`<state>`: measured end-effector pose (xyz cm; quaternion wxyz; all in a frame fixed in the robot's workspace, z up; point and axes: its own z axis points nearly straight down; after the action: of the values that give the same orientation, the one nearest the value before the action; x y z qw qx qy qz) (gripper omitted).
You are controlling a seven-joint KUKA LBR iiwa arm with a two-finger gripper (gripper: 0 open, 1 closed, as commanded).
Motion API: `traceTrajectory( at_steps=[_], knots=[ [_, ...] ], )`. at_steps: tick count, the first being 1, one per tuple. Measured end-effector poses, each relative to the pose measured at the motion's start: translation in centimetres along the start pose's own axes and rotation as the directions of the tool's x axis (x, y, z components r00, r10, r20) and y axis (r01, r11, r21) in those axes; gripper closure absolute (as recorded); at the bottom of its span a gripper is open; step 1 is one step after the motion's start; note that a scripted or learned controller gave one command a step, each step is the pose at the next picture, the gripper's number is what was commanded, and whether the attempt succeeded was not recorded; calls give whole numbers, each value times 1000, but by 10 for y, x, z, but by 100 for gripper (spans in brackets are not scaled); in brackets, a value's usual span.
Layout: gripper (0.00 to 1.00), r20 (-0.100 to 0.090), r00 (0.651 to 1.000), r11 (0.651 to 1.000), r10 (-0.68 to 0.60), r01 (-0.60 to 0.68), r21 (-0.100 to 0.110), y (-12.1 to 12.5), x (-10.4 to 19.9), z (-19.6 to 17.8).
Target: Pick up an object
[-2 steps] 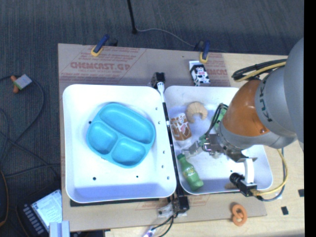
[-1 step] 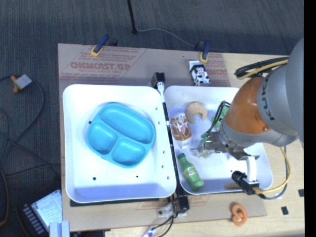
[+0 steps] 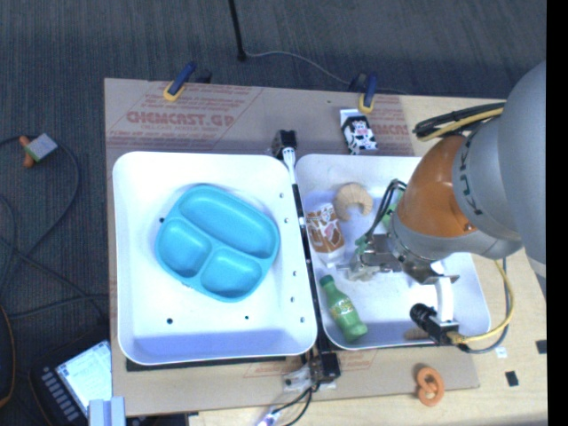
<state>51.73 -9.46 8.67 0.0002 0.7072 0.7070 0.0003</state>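
Jaws: state cannot be told; gripper (image 3: 371, 260) low in the right bin (image 3: 475, 313), wrist above it. Green bottle (image 3: 343, 308): lying flat near that bin's front-left corner, long axis diagonal, cap toward upper left, base toward lower right; label unreadable. Beside it: brown-and-white packet (image 3: 325, 229), tan curved piece (image 3: 354, 200). Left bin (image 3: 133, 238): blue three-compartment tray (image 3: 218, 241). Bench board (image 3: 182, 114), red print "CHEMCAST GP".

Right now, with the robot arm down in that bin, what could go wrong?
The gripper sits low in the right bin, close to the small packet and the green bottle. It might knock them aside instead of picking one up. The bottle lies on its side near the bin wall, so it could roll or get pinned there.
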Motion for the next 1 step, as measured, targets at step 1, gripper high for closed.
traceTrajectory(
  at_steps=[1],
  knots=[
    [100, 2, 1000, 1000, -1, 1, -5, 57, -5, -1]
  ],
)
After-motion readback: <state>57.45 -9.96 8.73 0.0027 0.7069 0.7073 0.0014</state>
